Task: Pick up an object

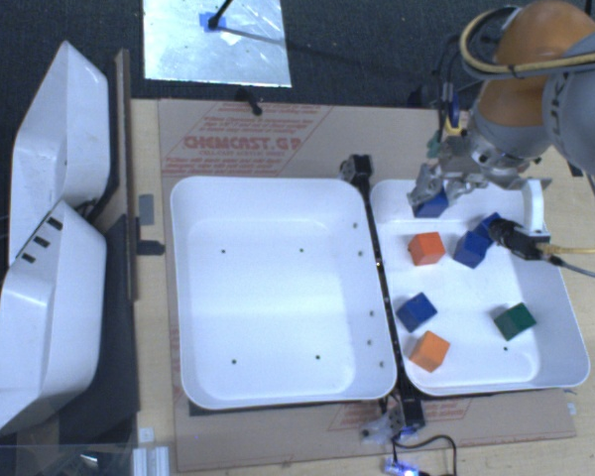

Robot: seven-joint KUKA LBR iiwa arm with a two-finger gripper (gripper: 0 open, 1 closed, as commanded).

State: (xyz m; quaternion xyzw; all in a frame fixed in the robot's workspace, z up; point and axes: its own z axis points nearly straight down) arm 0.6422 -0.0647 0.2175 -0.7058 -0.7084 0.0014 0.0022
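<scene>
My gripper (436, 194) hangs over the back left corner of the right bin (571, 363). A small blue cube (432, 205) sits between its fingers, and they are shut on it. Loose in the same bin lie an orange cube (426, 248), a blue cube (472, 249) with another blue piece (491, 225) just behind it, a further blue cube (416, 311), a second orange cube (429, 350) and a green cube (515, 321).
The left bin (268, 184) stands beside the right one, split from it by a black divider (374, 256). Spare white bins (55, 236) lean at the far left. A cable (565, 254) runs along the right bin's right side.
</scene>
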